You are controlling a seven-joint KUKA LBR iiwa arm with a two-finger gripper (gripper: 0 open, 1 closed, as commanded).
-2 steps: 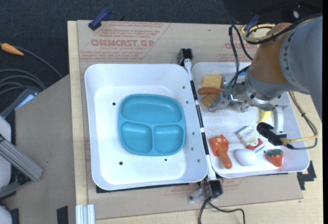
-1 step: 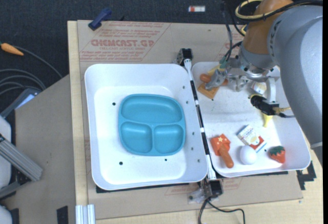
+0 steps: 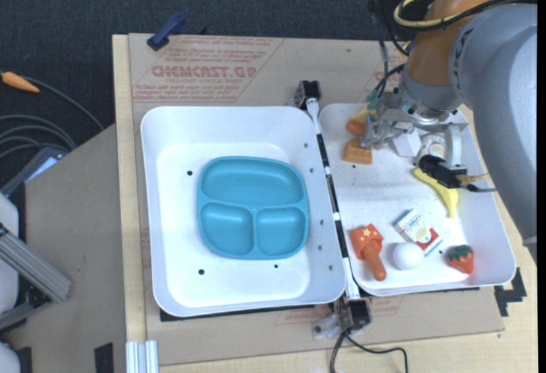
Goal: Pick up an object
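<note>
**Hand low over the far corner of the right bin**

The hand (image 3: pixel 375 131) sits down in the far left corner of the right bin (image 3: pixel 490 273), among wiring and fittings that hide its grip, so I cannot tell whether it is released or clenched. Just beside it lie two small orange pieces (image 3: pixel 359 153), one of them probably the target; nothing can be seen held. Further out in the same bin rest a banana (image 3: pixel 442 189), a small carton (image 3: pixel 418 228), a white egg-shaped ball (image 3: pixel 407 256), an orange toy (image 3: pixel 370 248) and a strawberry (image 3: pixel 461 258). The left bin (image 3: pixel 162 218) carries a blue divided plate (image 3: pixel 252 206); both bins stand on the counter (image 3: pixel 205 71).

The risk, as I judge it: the orange pieces lie near the bin wall and each other, so a closing hand could nudge one aside, pinch an edge, or catch the wall and come away with nothing.
</note>
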